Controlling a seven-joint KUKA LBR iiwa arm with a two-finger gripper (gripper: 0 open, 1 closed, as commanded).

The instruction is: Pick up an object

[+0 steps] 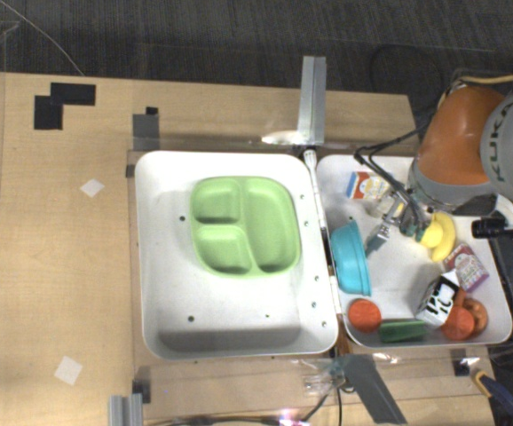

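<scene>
My gripper (383, 232) hangs over the middle of the right bin (503, 319), reaching in from the right below the grey arm and its orange band (456, 140). Just left of it a blue bowl (351, 257) stands on its edge against the bin's left wall. A yellow banana-like fruit (438, 234) lies just to its right, and a small red, white and blue box (359, 185) lies behind it. I see nothing held in the gripper.
The right bin's front holds a red-orange ball (365, 313), a green piece (402, 330), a black-and-white carton (439, 298), an orange fruit (466, 319) and a purple packet (467, 265). A green divided plate (242, 224) lies in the left bin (163, 309).
</scene>
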